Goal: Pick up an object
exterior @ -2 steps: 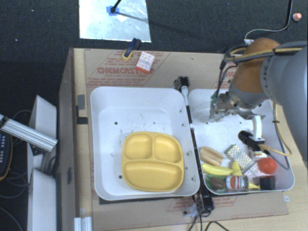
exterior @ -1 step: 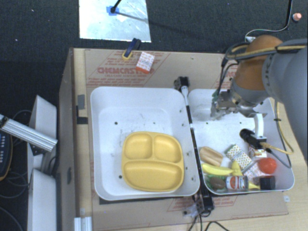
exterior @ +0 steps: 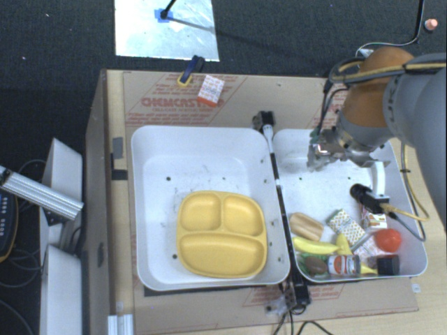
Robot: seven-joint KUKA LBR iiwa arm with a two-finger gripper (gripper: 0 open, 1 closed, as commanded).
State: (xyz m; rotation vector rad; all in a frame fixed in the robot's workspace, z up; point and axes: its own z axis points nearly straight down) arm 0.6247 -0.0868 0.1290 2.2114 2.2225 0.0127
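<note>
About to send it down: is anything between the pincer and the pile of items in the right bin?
Nothing visible. The pincer hangs over bare floor at the far end of the right bin; the pile lies at the near end, with open floor between.

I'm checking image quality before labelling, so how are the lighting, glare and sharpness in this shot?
Camera view: lighting is even and soft; the white bins look bright but keep detail; strongest glare is on the shiny sheet on the dark floor; the yellow tray is fairly sharp; the end effector and small items in the right bin look slightly soft.
</note>
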